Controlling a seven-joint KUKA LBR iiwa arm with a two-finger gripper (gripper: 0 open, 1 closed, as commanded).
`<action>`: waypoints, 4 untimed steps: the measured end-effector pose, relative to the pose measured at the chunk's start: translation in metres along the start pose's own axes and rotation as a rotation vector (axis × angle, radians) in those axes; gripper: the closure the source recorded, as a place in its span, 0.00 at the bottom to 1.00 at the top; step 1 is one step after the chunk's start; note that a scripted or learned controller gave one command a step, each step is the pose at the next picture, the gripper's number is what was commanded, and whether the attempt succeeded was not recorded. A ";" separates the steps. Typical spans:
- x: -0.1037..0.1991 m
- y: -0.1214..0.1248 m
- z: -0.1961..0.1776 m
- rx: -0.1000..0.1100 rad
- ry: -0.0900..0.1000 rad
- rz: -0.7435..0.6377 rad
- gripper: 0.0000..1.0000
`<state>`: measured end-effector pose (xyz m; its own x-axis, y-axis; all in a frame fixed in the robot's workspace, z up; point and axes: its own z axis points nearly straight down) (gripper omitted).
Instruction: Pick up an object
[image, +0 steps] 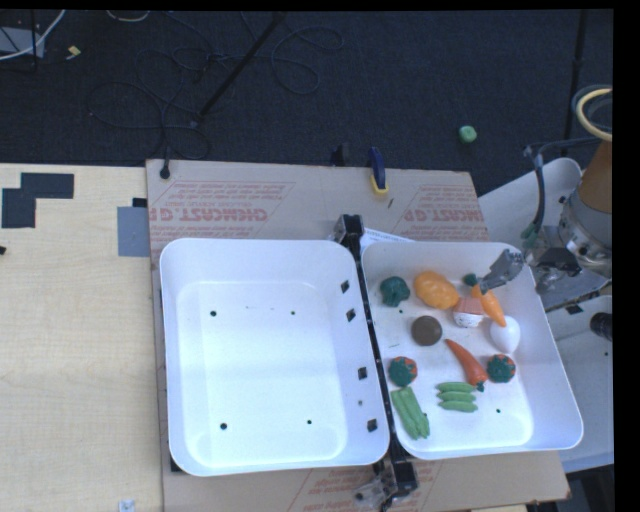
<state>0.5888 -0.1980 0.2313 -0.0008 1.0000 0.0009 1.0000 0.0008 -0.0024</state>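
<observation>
The right bin (545, 420) holds several toy foods. Among them are a green broccoli (394, 291), an orange fruit (436, 289), a brown ball (427, 330) and a small carrot (491, 306). There are also a white egg (505, 333), a long carrot (464, 360), two red berries (402, 370) (500, 368), green pea pods (458, 396) and a green bean pod (410, 411). My gripper (503, 270) reaches in over the bin's far right corner, just above the small carrot. I see nothing held in it.
The left bin (190, 300) lies beside the right one, with a black clip strip (362, 340) along their shared edge. Both rest on a cardboard sheet (250, 205). A blue clamp (378, 172) sits at the cardboard's back edge. The arm's wrist (585, 240) hangs over the right rim.
</observation>
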 end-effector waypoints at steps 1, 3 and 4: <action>0.086 0.024 0.123 0.009 0.005 -0.007 0.00; 0.110 -0.019 0.078 0.003 0.001 -0.001 1.00; 0.172 -0.068 0.043 0.002 0.003 -0.004 1.00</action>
<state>0.5207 -0.0257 0.1890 -0.0052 1.0000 0.0043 1.0000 0.0052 -0.0041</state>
